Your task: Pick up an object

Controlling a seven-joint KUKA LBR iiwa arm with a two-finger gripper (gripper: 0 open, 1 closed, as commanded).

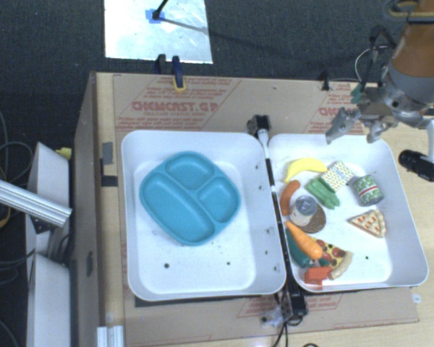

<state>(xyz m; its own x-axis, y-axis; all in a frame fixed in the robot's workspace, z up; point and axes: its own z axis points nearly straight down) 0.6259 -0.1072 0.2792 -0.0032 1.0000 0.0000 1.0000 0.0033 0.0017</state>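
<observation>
Tool (359,127) hangs open and empty above the far rim of the right bin (405,244), apart from the toy food (325,215) heaped inside, while the left bin (141,266) holds a blue tray (189,197) on the cardboard-topped desk (202,103) over dark floor (36,49).

I see open white floor along the right bin's (409,262) lower right and far right side, room enough to come down. Its middle is crowded: banana (304,168), green piece (322,192), can (366,189), pizza slice (369,223), carrot (304,241). In the left bin (141,270) the blue tray (189,197) fills the centre; the lower strip lies free.
</observation>
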